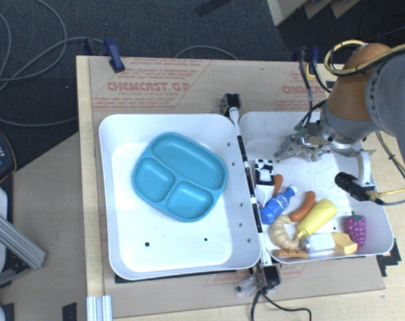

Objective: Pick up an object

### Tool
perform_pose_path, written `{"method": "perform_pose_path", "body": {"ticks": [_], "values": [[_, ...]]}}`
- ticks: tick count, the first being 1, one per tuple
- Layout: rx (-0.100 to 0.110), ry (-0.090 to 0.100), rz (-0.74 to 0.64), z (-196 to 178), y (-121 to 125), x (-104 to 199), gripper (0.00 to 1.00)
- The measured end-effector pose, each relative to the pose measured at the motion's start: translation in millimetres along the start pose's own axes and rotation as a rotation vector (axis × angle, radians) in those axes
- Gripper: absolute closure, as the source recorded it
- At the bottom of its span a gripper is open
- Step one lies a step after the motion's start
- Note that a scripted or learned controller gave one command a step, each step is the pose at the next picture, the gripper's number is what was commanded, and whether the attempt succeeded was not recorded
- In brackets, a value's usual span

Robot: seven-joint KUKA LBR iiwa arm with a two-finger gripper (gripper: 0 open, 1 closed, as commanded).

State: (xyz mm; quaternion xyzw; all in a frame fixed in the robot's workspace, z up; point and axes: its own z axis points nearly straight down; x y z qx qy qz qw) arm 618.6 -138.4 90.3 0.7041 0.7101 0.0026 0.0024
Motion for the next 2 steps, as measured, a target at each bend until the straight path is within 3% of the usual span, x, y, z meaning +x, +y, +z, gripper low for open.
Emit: {"method": "perform_pose_path", "body": {"ticks": [1,2], "values": [[0.000,-0.002,0.004,5.8,50.9,27.2,0.00],[0.001,-0.003,0.006,-5.4,49.4,25.0,1.00]]}}
